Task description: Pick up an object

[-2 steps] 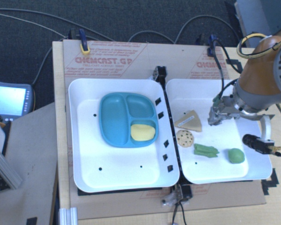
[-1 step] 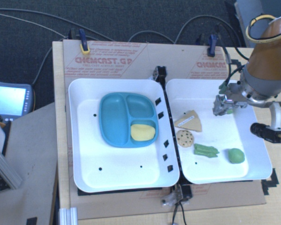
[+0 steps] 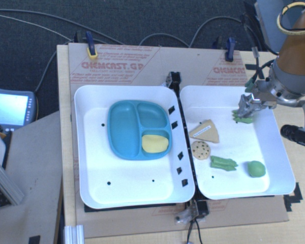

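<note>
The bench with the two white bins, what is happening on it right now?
A robot arm reaches into the right bin from the right. Its gripper is low near the far side, at a small green object; whether it grips it is unclear. A sandwich wedge, a cookie, a green vegetable and a green ball lie nearby. The left bin holds a blue tray with a yellow piece.

Dark carpeted floor (image 3: 142, 9) lies beyond the jaws — grey cables (image 3: 35, 15) trail across it. Far left of the jaws, a lit handheld screen (image 3: 11, 108); blue clamps (image 3: 91, 44) pin the cardboard-covered tabletop (image 3: 122, 60).
</note>
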Tool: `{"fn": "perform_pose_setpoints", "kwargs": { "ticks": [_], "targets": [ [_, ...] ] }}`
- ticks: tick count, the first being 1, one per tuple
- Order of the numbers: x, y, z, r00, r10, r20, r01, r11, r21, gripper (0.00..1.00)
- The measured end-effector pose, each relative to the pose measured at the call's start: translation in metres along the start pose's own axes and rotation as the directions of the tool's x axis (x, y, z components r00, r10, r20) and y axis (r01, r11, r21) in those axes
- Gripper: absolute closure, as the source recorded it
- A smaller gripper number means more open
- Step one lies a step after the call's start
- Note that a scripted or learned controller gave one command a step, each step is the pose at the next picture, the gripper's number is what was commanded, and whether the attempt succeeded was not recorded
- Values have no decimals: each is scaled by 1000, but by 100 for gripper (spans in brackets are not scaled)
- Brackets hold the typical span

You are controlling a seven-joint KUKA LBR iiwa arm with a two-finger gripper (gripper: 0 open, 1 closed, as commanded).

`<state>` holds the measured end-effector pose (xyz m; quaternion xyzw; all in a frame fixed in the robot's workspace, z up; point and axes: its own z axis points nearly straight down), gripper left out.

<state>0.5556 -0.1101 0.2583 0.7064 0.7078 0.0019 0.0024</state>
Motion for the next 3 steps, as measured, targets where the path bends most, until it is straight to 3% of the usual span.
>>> {"fn": "perform_pose_setpoints", "kwargs": {
  "ticks": [3],
  "targets": [
    [168, 0, -4, 1000, -4, -4, 4, 1000, 7, 100]
  ]
}}
